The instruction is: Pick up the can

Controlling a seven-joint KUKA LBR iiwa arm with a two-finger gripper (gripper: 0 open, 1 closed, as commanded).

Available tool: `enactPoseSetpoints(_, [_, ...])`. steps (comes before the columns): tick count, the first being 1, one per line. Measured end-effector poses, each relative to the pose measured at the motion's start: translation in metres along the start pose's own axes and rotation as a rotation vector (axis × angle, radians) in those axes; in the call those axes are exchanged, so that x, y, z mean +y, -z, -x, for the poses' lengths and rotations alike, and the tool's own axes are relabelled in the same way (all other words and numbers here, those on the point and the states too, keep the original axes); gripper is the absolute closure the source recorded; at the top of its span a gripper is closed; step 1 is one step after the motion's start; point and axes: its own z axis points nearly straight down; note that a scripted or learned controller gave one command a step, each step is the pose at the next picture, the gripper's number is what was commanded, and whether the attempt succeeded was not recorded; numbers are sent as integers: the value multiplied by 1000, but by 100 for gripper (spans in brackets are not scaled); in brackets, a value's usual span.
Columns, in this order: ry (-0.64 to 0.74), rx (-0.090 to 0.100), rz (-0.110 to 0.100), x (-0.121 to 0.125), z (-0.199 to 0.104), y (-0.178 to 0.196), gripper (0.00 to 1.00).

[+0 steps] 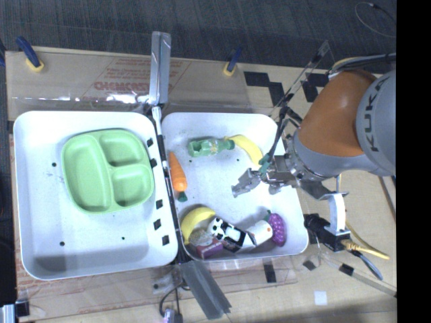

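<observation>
White can (pixel 259 232) lying, long axis left-right, red end right — gripper (pixel 244 184) opening unclear.

The can (pixel 260 232) was seen as a small, pale cylinder with a reddish patch on the end turned towards three o'clock. It was laid on its side rather than stood upright, its long axis tilted slightly, running roughly from eight o'clock to two o'clock. It was found in the right bin (pixel 222 116), low in the five o'clock part of the floor, close to the near wall. It was pressed between a black-and-white object (pixel 225 233) at its nine o'clock and a purple toy (pixel 277 227) at its three o'clock. Its label could not be read.
</observation>
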Motion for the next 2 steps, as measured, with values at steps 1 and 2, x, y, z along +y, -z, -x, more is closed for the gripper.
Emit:
enactPoseSetpoints(1, [197, -1, 2, 30, -12, -140, 0])
enactPoseSetpoints(2, [-55, -2, 3, 99, -3, -140, 0])
